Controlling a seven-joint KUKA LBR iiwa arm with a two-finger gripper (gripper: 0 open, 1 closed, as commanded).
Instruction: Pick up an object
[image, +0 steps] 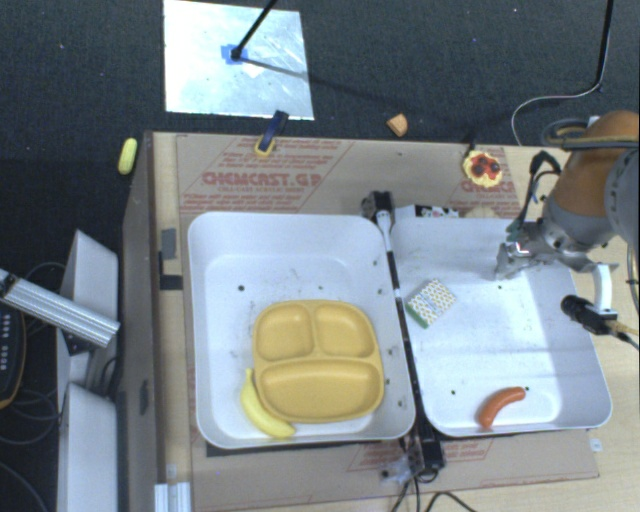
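Observation:
The right bin (560, 300) holds a small green-and-white patterned packet (431, 301) near its left wall and an orange sausage-shaped toy (500, 405) near its front edge. My gripper (511, 259) hangs over the bin's back right area, well right of the packet and far behind the sausage. Nothing shows between its fingers. In the left bin (220, 260) a yellow divided plate (318, 359) lies with a yellow banana (262, 410) against its front left edge.
A black divider (396, 300) runs between the two bins. On the cardboard behind the bins sit a small pizza toy (483, 167) and a blue-and-yellow item (270, 133). The grey arm (590, 200) fills the right edge above the right bin.

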